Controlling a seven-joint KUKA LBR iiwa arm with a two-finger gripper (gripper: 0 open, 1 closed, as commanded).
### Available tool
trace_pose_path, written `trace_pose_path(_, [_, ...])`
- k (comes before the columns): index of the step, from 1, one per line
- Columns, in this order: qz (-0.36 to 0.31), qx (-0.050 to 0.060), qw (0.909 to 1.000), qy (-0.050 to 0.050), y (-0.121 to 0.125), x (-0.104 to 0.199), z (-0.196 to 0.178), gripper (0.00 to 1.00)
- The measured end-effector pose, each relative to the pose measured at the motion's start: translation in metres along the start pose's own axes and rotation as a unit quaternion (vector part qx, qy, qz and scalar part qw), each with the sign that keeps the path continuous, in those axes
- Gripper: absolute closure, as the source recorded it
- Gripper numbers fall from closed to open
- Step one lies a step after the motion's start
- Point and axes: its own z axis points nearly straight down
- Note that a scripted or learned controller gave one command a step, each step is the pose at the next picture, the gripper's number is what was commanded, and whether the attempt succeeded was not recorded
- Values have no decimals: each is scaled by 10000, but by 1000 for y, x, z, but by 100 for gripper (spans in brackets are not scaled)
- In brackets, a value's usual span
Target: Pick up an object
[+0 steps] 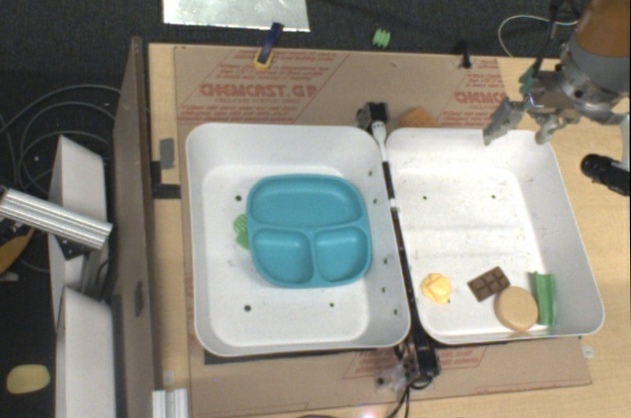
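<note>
While the pincer (520,118) hangs spread and empty, the small yellow toy (436,287) looks light, best nipped across its sides.

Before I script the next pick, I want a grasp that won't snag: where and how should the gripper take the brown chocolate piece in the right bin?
Grip the brown chocolate piece across its short sides, coming straight down from above. It lies flat and tilted on the bin floor, so probably turn the fingers to match. The tan round piece sits close at its lower right, the yellow item apart to its left.
</note>
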Motion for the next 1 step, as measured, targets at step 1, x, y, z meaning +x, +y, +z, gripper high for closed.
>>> trace_pose_path(1, [-31, 52, 10000, 25, -1, 61, 125, 0])
